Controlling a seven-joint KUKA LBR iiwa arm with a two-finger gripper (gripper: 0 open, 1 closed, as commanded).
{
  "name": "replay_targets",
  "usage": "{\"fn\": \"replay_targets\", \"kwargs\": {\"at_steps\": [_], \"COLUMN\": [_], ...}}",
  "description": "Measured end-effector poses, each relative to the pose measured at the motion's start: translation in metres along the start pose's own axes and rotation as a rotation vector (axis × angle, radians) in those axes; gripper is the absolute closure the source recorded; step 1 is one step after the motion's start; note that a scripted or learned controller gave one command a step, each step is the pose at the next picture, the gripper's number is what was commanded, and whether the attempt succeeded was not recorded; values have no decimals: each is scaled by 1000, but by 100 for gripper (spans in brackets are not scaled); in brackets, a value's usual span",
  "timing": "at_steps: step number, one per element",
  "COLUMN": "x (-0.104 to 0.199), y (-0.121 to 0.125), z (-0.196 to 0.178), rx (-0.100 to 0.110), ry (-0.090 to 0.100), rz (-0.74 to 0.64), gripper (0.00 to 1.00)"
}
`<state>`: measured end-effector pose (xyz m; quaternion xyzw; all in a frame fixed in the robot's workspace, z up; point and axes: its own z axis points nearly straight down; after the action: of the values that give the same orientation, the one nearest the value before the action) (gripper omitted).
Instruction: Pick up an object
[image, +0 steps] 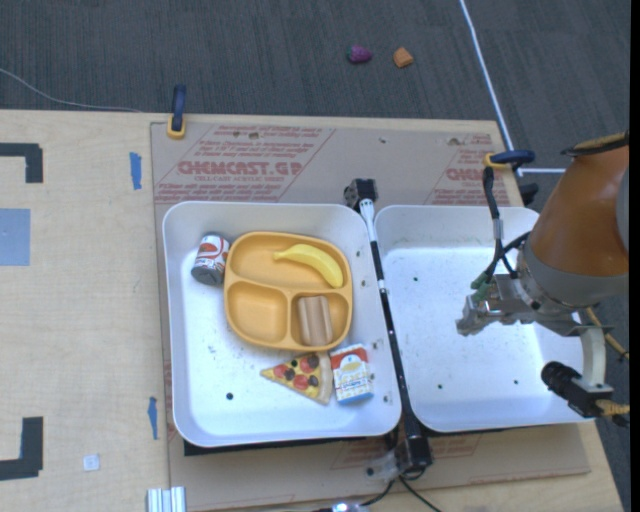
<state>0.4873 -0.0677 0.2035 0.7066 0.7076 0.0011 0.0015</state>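
We note the gripper (478, 312) low over the right bin (440, 395), and we cannot tell its state from this angle. All candidate objects sit well to its left in the left bin (185, 300): a yellow divided tray (255, 310) holding a banana (312, 262) and a hot dog (315, 320), a small can (209, 258) beside the tray, and a pizza slice (300, 377) touching a small carton (352, 373).

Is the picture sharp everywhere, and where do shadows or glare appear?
Camera view: the yellow tray and banana look sharp under even light; the end effector is slightly blurred; the left bin casts a dark shadow along its front edge; no strong glare.
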Motion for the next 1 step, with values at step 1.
{"fn": "replay_targets", "kwargs": {"at_steps": [1], "x": [75], "y": [-7], "z": [9], "rx": [4], "ry": [2], "rz": [0], "gripper": [100]}}
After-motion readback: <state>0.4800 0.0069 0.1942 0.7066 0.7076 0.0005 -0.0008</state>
